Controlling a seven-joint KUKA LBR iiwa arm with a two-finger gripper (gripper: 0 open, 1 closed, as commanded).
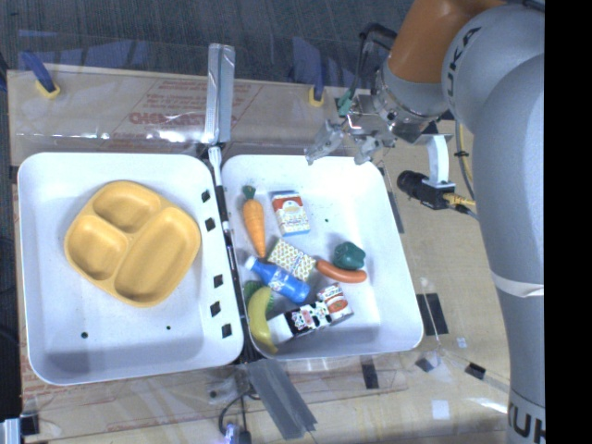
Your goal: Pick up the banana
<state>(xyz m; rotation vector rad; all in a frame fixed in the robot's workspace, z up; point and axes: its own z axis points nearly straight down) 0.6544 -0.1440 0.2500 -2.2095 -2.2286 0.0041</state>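
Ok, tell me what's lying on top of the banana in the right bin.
The blue bottle lies across the banana's upper end, and the black-and-white carton sits against its lower side. The banana's top tip is covered, so its stem cannot be seen.

The desk (435, 276) has a pale brown top and carries two shallow white bins side by side, their inner walls touching along a row of black clips. The left bin (55, 340) and the right bin (388, 322) both sit directly on it. A sheet of clear plastic with reversed red print (166, 109) lies flat behind the bins, held at its corners by blue and yellow clamps (37, 74). Small strips of black tape (433, 314) lie on the desk to the right of the right bin.
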